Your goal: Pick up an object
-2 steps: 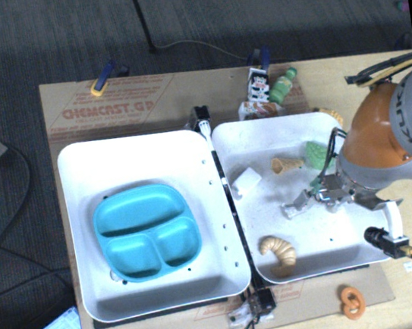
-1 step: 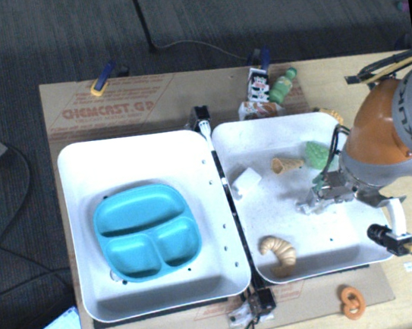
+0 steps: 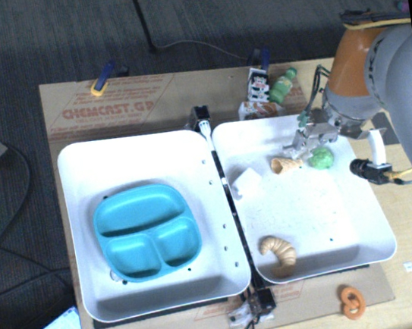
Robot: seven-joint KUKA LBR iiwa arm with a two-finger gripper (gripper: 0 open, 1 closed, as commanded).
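The arm's gripper [image 3: 311,139] hangs low over the far part of the right bin [image 3: 372,246]; whether its fingers are spread or pressed together cannot be told from this slant. Just beside them lies a green ball [image 3: 321,157], with a tan cone [image 3: 286,163] next to it on the other side. A croissant [image 3: 278,252] sits well apart, toward the bin's near wall. Farther off, the left bin [image 3: 77,171] carries a blue divided tray [image 3: 147,231].
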